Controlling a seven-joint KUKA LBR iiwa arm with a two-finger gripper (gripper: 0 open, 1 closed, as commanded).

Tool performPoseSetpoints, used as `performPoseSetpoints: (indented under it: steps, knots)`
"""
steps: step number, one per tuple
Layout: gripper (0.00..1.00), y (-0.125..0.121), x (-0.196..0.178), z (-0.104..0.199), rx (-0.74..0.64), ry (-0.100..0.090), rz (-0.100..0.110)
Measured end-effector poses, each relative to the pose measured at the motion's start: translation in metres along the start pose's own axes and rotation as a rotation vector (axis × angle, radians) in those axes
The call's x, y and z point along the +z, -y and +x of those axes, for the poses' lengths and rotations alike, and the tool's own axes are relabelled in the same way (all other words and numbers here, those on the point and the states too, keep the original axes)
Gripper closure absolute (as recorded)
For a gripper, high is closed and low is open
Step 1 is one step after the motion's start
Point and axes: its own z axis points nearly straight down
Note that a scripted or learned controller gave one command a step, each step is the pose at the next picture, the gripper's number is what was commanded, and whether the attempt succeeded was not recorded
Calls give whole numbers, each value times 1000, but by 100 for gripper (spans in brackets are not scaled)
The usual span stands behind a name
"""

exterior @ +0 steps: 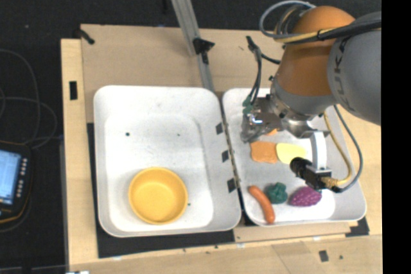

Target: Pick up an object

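**Arm low over right bin, nothing seen held**

While the arm reaches in from the right, its gripper (255, 127) sits low over the right bin (350, 202), near the divider, just above an orange slab (263, 152). Can't tell finger state; wrist hides them. Beside the slab: yellow piece (290, 152). Along the near edge: orange carrot-like stick (262, 203), green lump (277, 192), purple grape bunch (304, 197). Left bin (154, 106) holds a yellow bowl (158, 195), well apart.

Both bins (115, 106) look like smooth white plastic, slightly glossy. Yellow bowl (158, 195): matt plastic. Worktop (141, 54) is pale bare wood, matt. My wrist band (308, 67) is glossy orange; gripper (255, 127) looks like bare shiny metal. Slanted pole (183, 6): brushed metal.
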Motion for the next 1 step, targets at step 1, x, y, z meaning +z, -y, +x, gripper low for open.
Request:
performPoseSetpoints:
  steps: [1]
  knots:
    - [100,0,9,57,5,1,4]
